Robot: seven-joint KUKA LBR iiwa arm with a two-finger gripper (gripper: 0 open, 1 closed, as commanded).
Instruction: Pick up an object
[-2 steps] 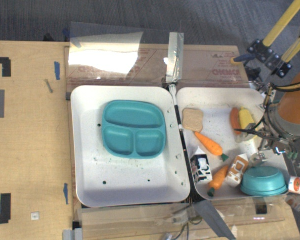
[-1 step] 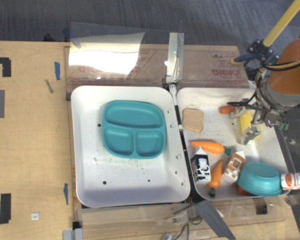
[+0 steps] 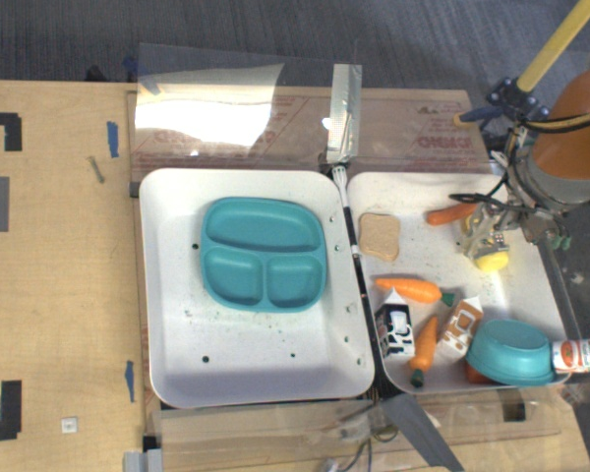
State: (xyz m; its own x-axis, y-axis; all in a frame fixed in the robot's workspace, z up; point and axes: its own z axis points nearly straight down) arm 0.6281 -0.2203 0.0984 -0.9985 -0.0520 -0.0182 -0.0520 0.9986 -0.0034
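2 bins sit side by side on the bench (image 3: 49,293). The left bin (image 3: 167,362) holds a divided plate (image 3: 264,254) near its middle. In the right bin (image 3: 531,283), taking the bread slice (image 3: 380,235) at its upper left as landmark: 1 carrot (image 3: 409,289) lies just below it, a small carton (image 3: 397,329) lower still, a 2nd carrot (image 3: 425,344) beside that carton. A bowl (image 3: 511,352) sits far lower right. A 3rd carrot (image 3: 450,214) lies right of the slice, with the gripper (image 3: 492,234) and a lemon (image 3: 491,258) beyond.
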